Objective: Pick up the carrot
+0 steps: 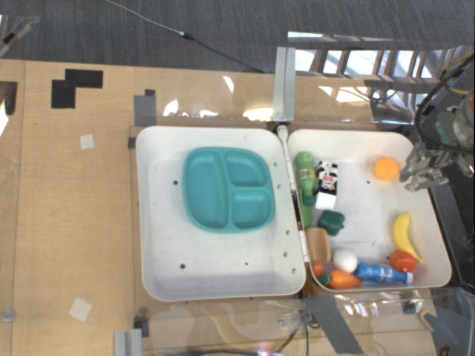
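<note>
Down at the near edge of the right bin [434, 269] lies the carrot [340, 279], wedged between a white ball [345, 259] and a blue bottle [382, 274]. It looks like light, stiff, smooth plastic, best pinched across its thick middle. Whether the tool [421, 173], near the bin's right wall, is spread or pressed together I cannot tell.

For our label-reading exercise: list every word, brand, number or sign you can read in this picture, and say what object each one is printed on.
No text can be read anywhere in this view.
Small black-and-white carton with a cow-like pattern, right bin: any print is too small and blurred to read.
Blue plastic bottle lying on its side, right bin: its label area is too blurred to read.
Black square marks on the wooden bench: plain shapes, not letters.
</note>
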Controlling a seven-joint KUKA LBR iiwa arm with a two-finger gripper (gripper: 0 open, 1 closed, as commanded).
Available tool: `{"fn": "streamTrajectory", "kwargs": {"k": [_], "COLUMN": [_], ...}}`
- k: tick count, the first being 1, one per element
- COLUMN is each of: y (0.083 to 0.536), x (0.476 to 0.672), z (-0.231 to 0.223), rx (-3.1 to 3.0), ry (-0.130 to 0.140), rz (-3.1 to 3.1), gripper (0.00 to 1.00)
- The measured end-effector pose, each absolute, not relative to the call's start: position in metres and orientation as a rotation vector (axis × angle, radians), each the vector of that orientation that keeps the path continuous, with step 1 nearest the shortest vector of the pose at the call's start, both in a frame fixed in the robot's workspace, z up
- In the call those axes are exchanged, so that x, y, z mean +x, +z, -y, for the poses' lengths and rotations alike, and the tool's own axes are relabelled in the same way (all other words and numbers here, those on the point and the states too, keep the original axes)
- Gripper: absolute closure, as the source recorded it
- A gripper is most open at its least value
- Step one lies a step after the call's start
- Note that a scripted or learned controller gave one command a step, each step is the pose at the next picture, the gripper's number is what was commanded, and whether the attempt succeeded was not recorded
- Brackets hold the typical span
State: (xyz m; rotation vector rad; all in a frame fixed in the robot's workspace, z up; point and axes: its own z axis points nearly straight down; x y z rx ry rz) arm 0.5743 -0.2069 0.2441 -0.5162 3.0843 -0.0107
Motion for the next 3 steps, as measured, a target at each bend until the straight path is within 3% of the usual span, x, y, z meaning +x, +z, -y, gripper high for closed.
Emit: {"fn": "streamTrajectory", "kwargs": {"k": [1, 2, 3], "y": [0.139, 0.314, 0.49], "x": [0.564, 0.533, 0.576], "z": [0.204, 0.206, 0.205], "rx": [-1.719, -2.047, -2.307], "ry": [0.0, -0.023, -0.022], "rz": [-2.625, -2.369, -2.118], "gripper": [1.0, 1.0, 1.0]}}
